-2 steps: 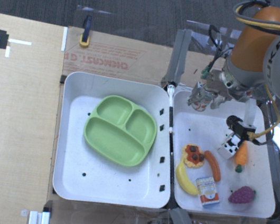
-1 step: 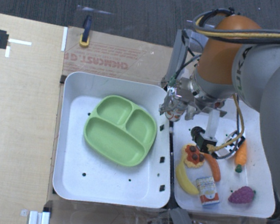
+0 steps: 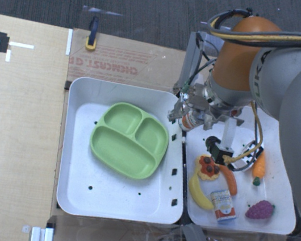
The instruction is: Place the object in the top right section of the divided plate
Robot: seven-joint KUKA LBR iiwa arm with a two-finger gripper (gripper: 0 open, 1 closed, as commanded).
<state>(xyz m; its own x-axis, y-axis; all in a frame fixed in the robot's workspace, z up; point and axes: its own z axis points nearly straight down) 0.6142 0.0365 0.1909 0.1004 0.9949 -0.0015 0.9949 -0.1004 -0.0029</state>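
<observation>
So the green divided plate is sitting in the left bin, a bit rotated, with its two small sections toward the back and the big one toward the front. All three sections have nothing in them. The right bin has the toy food: a banana, a pizza slice touching the banana's top end, an orange carrot, a purple bunch of grapes, a small carton just beside the banana, and an orange sausage-looking piece. The arm comes in from the right, and the claw hangs over the divider between the two bins, near the plate's back right corner. Can't tell how it's set or whether it has hold of anything, it's too cluttered with cables there.
</observation>
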